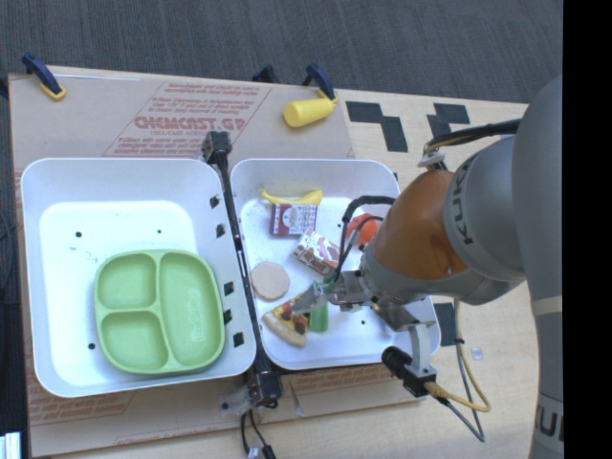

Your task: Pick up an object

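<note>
- The grey arm with its orange band reaches in from the right, and its hand (323, 299) sits low in the right bin (382, 175), in the bin's near half. Whether it is open, closed or gripping anything cannot be told; the wrist hides most of it.
- The likeliest thing to pick is the small green block (318, 319), right at the hand on its near side. It looks like a light, stiff plastic toy, probably smooth, so a grip across its flat sides seems best.
- Touching the block on its left is a toy pizza slice (284, 325), flat and low. It looks hard to pinch from above, and a grab at the block could nudge it.
- Just left of the hand lies a round tan disc (271, 280), flat and likely slippery at its edge.
- Beyond the hand lies a shiny crinkled wrapper (317, 252), soft and light. Further off are a dark red packet (293, 219) and a yellow banana (293, 197).
- An orange toy (364, 226) shows beside the arm, partly hidden.
- Room is tight: the things crowd together, and the bin's near wall lies just past the block. Straight up looks like the freest way out.
- The left bin (57, 189) holds a green divided tray (159, 310), well apart from the hand. A yellow toy (308, 112) rests on the desk (143, 98) beyond the bins.
</note>
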### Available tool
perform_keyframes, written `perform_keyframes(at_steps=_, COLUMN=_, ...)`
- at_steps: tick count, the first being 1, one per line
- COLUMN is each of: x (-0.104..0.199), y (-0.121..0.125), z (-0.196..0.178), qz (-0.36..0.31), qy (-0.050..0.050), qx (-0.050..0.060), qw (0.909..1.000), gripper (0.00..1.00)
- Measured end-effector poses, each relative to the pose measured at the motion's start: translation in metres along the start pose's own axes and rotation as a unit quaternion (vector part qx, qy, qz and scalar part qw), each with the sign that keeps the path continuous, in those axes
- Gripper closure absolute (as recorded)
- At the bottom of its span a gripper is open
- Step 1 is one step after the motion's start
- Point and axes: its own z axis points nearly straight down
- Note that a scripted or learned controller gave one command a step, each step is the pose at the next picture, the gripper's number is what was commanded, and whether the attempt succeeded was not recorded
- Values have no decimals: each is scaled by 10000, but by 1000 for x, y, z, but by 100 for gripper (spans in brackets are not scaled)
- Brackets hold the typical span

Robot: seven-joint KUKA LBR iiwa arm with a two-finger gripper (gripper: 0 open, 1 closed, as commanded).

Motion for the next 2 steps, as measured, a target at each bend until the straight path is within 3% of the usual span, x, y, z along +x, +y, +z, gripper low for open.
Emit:
perform_keyframes(at_steps=1, x=2, y=2, z=-11, qz=-45, qy=15, qx=-2, qw=10000, gripper=100)
perform_keyframes(at_steps=2, x=39, y=1, z=-180, qz=-4, qy=-8, qx=-18, qw=10000, gripper=100)
